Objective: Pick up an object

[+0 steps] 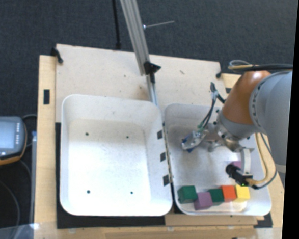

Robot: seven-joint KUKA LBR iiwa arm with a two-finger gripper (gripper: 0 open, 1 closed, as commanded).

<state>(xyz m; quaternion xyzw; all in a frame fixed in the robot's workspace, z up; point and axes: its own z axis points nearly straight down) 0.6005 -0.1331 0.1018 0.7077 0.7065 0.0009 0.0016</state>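
Observation:
A row of small blocks lies along the near wall of the right bin (197,168): a green block (187,193), a purple block (203,200), a smaller green block (216,195), an orange block (229,192) and a yellow block (242,193). My gripper (190,143) hangs low over the bin's far-left part, well away from the row. The grey arm with its orange band (245,97) reaches in from the right. A small pink piece (236,164) peeks out beside the wrist, partly hidden by it.
The left bin (111,154) sits beside the right one, with a shared raised wall (163,153) between them. A slanted aluminium pole (137,34) comes down at the back between the bins. Cables (260,173) loop off the wrist.

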